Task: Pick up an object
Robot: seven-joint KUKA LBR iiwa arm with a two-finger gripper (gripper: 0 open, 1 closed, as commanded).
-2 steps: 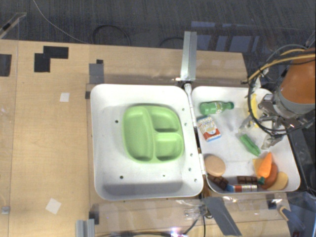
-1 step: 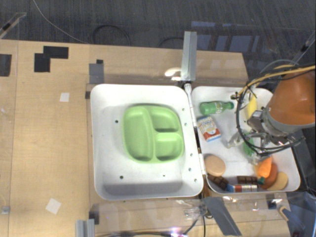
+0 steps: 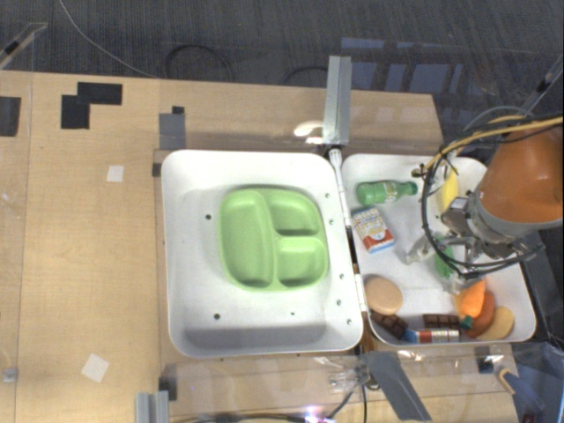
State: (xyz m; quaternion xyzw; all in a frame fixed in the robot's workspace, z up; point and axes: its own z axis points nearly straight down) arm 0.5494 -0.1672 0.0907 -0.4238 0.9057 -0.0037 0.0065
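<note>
In the right bin (image 3: pixel 397 227), my gripper (image 3: pixel 443 258) hangs low over the right half, under the orange band of the arm (image 3: pixel 524 183). Close around it lie an orange carrot-like piece (image 3: pixel 473 300), a tan bun (image 3: pixel 500 322) and something green (image 3: pixel 443 267) right beneath it. A small red and blue carton (image 3: pixel 374 229) and a green bottle (image 3: pixel 385 190) lie to its left. A tan round piece (image 3: pixel 383 295) and a dark brown bar (image 3: pixel 432 322) rest near the front wall. Something yellow (image 3: pixel 450 190) shows behind the cables.
The left bin (image 3: pixel 189 263) holds a light green divided plate (image 3: pixel 271 238). A grey metal post (image 3: pixel 337 100) stands behind the wall between the bins. Black and yellow cables (image 3: pixel 432 205) loop off the wrist over the right bin. Wooden bench lies to the left.
</note>
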